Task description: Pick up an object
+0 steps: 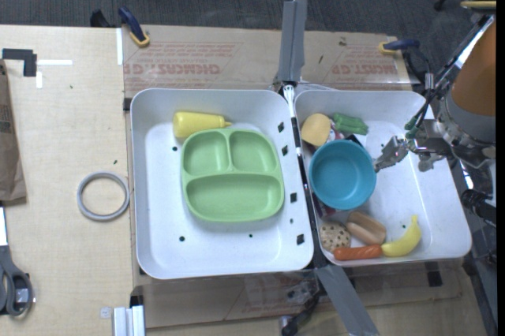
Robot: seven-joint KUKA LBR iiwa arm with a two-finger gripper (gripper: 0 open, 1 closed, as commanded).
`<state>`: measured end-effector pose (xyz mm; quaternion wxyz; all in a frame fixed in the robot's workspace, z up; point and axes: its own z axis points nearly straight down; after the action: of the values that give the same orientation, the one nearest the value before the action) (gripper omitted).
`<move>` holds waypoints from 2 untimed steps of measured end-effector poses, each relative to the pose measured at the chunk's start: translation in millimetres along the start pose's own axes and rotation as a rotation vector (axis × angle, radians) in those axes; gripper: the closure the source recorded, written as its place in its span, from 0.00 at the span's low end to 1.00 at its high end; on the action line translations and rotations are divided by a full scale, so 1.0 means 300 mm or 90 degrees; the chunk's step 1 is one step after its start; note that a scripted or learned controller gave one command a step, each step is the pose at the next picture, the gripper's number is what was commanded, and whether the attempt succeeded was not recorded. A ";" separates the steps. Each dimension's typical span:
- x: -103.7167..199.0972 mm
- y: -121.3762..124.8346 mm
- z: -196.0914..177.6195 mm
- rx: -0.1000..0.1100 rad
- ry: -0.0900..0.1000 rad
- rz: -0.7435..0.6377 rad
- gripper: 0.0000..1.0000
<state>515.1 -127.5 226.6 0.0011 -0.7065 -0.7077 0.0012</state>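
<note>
The right bin point(442, 200) holds a blue bowl point(342, 173), a pale yellow rounded piece point(316, 129), a green toy point(349, 124), a cookie point(334, 236), a hot dog bun point(366, 228), an orange-red carrot point(357, 252) and a banana point(402, 240). In the left bin point(154, 232) lie a green divided plate point(233, 174) and a yellow cone-shaped toy point(197, 122). My gripper point(398, 151) hangs over the right bin's bare floor, just right of the blue bowl's rim, with nothing visibly in it.
A grey tape ring point(103, 195) lies on the bench left of the bins, with scissors point(12, 291) at the lower left corner. A grey divider bar point(292, 42) stands behind the bins. Bare floor shows right of the bowl.
</note>
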 end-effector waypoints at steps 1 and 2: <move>0.032 -0.001 -0.088 -0.002 -0.001 -0.112 0.00; -0.094 0.305 0.366 -0.014 -0.004 -0.042 0.00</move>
<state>606.3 -155.6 116.5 -0.0087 -0.6830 -0.7304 -0.0042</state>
